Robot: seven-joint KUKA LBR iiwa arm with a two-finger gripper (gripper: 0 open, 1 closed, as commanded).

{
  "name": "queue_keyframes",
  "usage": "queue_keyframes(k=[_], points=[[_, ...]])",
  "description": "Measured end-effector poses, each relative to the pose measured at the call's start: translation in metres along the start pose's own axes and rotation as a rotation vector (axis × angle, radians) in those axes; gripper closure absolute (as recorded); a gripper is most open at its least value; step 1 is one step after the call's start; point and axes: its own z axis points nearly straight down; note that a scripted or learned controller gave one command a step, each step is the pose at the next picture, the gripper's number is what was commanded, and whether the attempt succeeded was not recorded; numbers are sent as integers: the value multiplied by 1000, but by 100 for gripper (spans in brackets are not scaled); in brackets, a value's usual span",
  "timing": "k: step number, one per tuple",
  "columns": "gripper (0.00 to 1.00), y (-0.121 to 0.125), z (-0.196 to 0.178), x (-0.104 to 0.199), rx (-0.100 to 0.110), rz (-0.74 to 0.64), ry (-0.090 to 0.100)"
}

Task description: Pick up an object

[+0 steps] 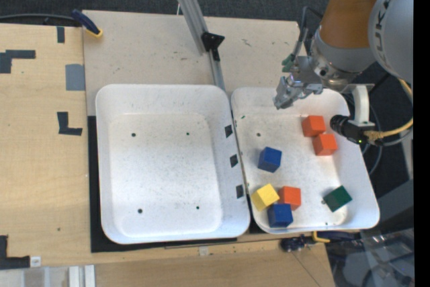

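so the bench (154,50) takes up most of the view, with two shallow white bins sat side by side on it. the left bin (107,144) has just bare speckled floor, and the right bin (359,212) has all the blocks, which makes sense if the arm is meant to grab from one side. the arm (366,10) leans in from the right, grey with its orange band, and its claw (285,99) hangs over the far corner of the right bin, well apart from any block. honestly can't tell how wide the claw is open from this angle, and there's nothing visibly held in it. candidates for picking: two orange blocks (313,125) touching or nearly so near the right wall, a blue block (269,158) alone in the middle, a green block (337,198) near the front right, and a tight cluster at the front of a yellow block (265,195), another orange block (291,196) and another blue block (280,214). i'd guess the lone blue one is the easiest grab since nothing crowds it
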Motion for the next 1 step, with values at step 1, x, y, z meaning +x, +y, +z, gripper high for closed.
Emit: queue_keyframes(k=[1], points=[[100, 30, 12, 44, 0, 0, -1]])
